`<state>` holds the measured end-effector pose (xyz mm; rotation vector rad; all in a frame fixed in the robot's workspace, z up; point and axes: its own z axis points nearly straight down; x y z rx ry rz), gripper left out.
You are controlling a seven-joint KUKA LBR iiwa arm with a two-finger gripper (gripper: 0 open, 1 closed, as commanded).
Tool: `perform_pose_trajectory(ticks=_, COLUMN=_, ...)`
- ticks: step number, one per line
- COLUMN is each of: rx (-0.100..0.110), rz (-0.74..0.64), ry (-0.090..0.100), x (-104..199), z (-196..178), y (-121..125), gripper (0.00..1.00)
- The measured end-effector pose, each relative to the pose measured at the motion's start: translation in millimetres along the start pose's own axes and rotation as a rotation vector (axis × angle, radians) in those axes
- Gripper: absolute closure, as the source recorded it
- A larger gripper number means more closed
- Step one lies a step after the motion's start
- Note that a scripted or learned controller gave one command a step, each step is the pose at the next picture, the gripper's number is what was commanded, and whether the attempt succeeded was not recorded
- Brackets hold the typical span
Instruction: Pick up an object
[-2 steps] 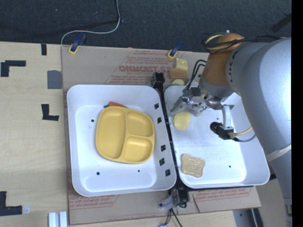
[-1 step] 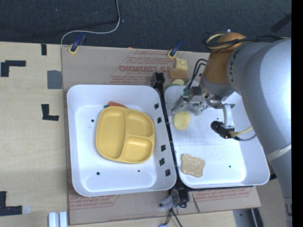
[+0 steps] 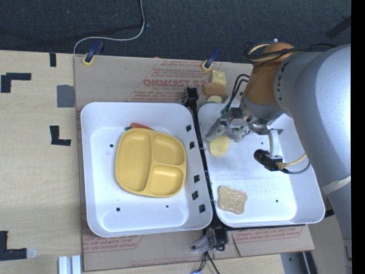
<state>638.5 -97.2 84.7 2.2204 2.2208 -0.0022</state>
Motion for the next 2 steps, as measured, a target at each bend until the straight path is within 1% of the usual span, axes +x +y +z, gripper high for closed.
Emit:
perform_pose_trajectory(ticks=1, rx=0.0, rz=0.0, ry=0.001, x=-5.1, z=-0.2, y=-0.4, gripper=0.0)
perform_pose_trajectory(ticks=2, rx=0.0, rz=-0.002, ry=0.001, x=-4.5, z=-10.0, y=-0.4, gripper=1.0)
